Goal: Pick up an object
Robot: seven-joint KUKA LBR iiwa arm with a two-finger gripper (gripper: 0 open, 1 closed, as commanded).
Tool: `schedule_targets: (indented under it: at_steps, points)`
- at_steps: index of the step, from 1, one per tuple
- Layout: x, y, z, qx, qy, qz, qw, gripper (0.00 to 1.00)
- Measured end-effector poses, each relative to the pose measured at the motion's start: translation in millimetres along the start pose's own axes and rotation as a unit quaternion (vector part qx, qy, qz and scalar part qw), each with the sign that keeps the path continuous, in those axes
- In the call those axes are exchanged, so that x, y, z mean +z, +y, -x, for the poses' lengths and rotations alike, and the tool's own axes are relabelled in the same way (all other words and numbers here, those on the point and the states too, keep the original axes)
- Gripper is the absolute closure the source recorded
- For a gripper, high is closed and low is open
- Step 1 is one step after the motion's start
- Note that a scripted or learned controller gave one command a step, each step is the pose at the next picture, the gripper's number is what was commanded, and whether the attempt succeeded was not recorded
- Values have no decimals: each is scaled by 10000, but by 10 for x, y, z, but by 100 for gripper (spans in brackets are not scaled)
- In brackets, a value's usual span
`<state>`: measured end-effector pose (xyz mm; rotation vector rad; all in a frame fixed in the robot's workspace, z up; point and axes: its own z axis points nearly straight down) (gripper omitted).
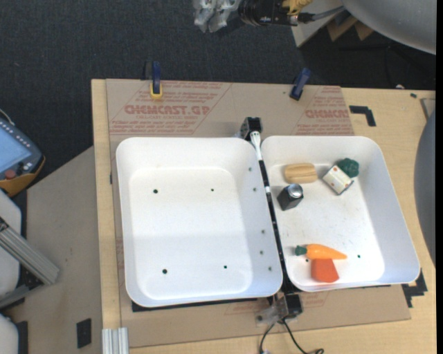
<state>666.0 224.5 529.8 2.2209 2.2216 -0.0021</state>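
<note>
The right bin (391,221) holds several small objects. A tan rounded block (300,173) lies near its back left. To the block's right, a white cube (337,180) rests against a green piece (348,166). A small dark cylinder with a grey top (291,196) stands close to the bin's left wall. A toy carrot (320,252) lies at the front, touching a red-orange block (325,271). My gripper (212,15) hangs at the top edge of the camera view, high above the dark floor behind the bench and far from every object.
The left bin (131,207) sits beside the right one on a cardboard sheet (208,104). Two blue clamps (156,77) (300,84) hold the sheet's back edge. A black clip (250,127) joins the bins at the back.
</note>
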Motion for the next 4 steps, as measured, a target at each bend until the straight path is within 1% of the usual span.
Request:
schedule_targets:
  at_steps: [1,4]
  points:
    - [-58,2,-2,-4,7,23,10000,100]
    - [-55,2,-2,-4,5,19,10000,100]
